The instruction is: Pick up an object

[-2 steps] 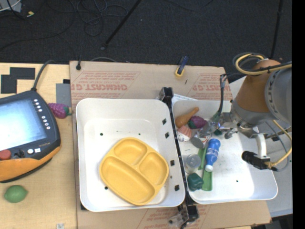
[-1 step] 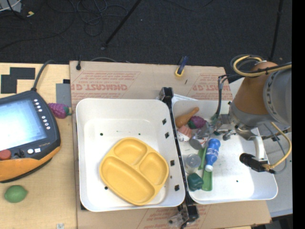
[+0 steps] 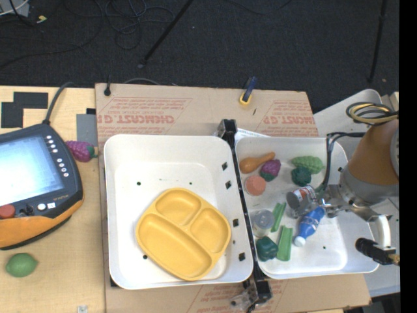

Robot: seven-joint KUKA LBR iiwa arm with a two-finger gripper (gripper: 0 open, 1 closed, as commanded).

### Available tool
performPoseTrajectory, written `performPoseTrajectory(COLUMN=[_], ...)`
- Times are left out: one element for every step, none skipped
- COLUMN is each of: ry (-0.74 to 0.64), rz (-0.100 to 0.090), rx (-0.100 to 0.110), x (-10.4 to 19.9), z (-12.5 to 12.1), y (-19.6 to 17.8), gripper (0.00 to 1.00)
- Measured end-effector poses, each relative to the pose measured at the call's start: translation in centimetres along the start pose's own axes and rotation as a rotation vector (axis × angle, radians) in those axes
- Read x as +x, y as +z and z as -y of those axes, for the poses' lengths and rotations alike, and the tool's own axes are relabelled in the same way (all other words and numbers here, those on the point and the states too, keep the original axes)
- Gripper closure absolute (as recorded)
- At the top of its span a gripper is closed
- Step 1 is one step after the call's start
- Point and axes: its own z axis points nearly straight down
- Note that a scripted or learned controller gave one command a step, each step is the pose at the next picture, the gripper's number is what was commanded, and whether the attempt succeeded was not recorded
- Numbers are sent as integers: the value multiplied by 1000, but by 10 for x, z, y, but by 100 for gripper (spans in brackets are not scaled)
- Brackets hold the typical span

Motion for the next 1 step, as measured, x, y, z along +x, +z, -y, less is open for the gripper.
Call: performPoseTrajectory(ry=[-8], rz=[-7], rx=[4], x=[59], z=[1], y=[2], gripper=[0])
